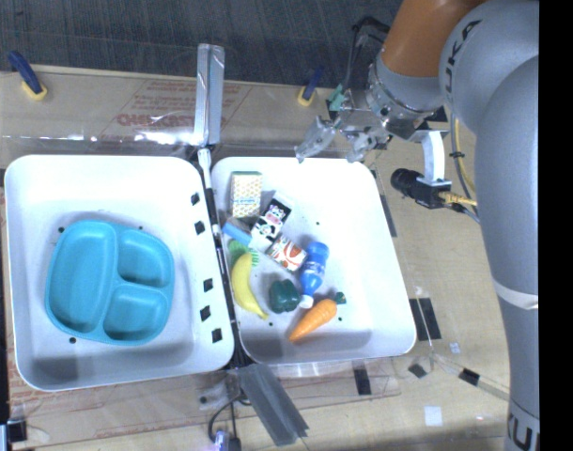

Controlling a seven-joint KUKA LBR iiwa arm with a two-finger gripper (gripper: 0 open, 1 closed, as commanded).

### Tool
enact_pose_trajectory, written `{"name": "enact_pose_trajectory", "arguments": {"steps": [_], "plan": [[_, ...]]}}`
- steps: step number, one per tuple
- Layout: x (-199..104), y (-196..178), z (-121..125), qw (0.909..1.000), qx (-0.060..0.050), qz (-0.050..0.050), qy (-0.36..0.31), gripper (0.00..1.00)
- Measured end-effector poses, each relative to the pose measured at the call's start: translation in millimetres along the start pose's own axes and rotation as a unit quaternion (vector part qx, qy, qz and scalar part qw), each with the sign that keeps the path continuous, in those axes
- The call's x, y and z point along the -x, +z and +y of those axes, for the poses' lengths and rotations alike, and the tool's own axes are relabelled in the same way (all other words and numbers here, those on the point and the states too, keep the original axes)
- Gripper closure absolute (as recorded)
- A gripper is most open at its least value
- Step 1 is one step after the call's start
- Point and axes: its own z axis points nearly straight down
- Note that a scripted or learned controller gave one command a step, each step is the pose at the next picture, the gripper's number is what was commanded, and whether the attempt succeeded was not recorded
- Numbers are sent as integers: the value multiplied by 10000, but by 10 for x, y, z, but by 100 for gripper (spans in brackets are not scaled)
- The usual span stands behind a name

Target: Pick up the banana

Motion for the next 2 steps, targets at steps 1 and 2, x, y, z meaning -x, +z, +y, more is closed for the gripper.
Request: {"name": "enact_pose_trajectory", "arguments": {"steps": [1,2], "plan": [[-557,233,-1117,9996,0,0,-293,0],[-1296,754,-1068,9991,-5,-2,-434,0]]}}
